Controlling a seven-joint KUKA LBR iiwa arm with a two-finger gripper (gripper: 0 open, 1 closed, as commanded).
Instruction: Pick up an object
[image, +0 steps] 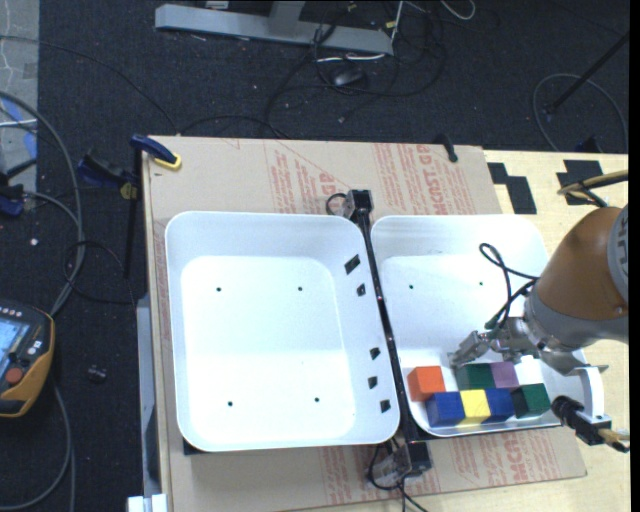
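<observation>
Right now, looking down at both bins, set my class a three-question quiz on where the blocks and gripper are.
1. True or false: the orange block lies in the left bin.
2. Which block touches the yellow block's left side? A) blue B) purple C) green
3. Fill in: the gripper hangs over the ____ bin.

Key: 1 false, it lies in the right bin. 2 A, the blue block. 3 right.

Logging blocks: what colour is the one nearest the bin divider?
Orange block, seen in the camera view.

One fixed camera looks down at a slant on both white bins (190, 240) from above the bench (260, 170).
</observation>
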